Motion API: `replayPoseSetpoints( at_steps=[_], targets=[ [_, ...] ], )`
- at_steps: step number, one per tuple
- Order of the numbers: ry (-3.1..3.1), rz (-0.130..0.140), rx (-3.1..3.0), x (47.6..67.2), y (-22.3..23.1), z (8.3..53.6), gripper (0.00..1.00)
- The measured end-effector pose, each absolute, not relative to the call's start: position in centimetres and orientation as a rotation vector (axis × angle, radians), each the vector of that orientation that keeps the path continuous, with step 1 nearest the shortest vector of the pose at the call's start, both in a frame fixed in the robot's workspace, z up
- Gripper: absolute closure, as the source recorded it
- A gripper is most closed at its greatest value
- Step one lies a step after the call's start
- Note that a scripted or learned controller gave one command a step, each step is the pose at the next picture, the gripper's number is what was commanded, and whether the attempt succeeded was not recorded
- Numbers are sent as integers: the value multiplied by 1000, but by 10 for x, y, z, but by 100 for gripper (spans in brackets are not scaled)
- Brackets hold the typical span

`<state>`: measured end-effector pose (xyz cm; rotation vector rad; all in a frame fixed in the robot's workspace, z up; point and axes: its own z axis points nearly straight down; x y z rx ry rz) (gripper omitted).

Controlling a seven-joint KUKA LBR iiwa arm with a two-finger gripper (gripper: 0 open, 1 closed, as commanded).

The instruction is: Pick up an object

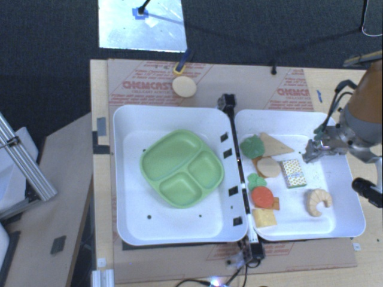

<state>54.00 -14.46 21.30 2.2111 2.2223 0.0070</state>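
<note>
Two red "CHEMCAST" prints (142, 84) mark the board behind the bins.

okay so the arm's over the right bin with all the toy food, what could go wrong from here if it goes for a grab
The food pieces crowd together: the tomato touches the cracker, so the claw could nudge or catch two at once. The small patterned box lies flat, so the claw may slide off it. The croissant sits near the right bin wall, leaving little room.

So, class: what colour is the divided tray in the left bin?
Light green; the divided tray shows best in the camera view.
</note>
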Motion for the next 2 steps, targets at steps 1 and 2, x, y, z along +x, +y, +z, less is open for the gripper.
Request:
replayPoseSetpoints(
  at_steps=[1, 2],
  targets=[
    [2225, 3, 2214, 541, -145, 225, 100],
    [2232, 5, 2210, 538, -90, 234, 100]
  ],
)
